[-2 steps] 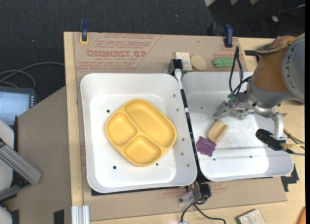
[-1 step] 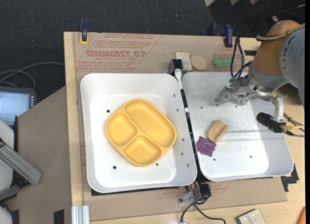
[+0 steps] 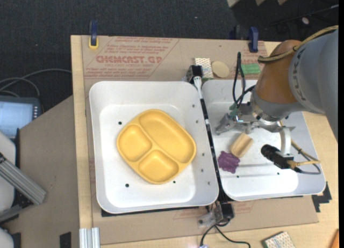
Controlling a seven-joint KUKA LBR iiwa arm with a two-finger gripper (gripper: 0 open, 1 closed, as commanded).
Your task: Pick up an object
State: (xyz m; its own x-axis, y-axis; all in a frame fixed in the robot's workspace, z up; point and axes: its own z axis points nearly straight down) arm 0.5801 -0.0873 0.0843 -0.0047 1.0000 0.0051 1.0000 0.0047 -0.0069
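Plate (image 3: 156, 146) in left bin (image 3: 102, 134)

A yellow tray (image 3: 156, 145) with three compartments lies flat and askew in the middle of the left bin (image 3: 102, 134). Nearest me, in the right bin (image 3: 301, 182), a short tan block (image 3: 241, 145) lies tilted, with a small purple lump (image 3: 228, 161) just beside it.
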